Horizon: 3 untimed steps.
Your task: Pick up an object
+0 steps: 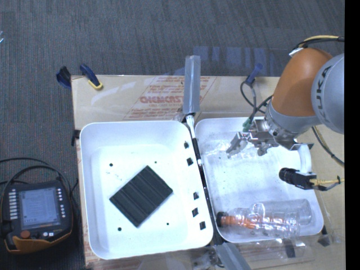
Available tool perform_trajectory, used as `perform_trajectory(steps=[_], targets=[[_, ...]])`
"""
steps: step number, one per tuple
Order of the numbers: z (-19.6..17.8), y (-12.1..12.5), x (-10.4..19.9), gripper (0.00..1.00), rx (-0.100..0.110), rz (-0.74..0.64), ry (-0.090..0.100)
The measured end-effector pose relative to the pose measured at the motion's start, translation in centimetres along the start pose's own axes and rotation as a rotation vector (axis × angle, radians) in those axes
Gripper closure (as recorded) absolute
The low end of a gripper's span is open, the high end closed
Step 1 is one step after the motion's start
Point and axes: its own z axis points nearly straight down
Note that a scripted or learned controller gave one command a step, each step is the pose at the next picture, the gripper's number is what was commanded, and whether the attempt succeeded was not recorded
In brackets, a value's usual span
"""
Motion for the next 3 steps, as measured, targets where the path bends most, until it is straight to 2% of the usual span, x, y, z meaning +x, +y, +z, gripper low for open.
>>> perform_trajectory(steps=[1, 2, 3], targets=[[6.2, -9.3, -5.6, 0.0, 0.0, -0.146, 0.001], [10.2, -11.3, -1.6, 0.0, -0.001, -0.156, 0.001], [10.0, -5.9, -5.1, 0.0, -0.004, 0.127, 0.0]])
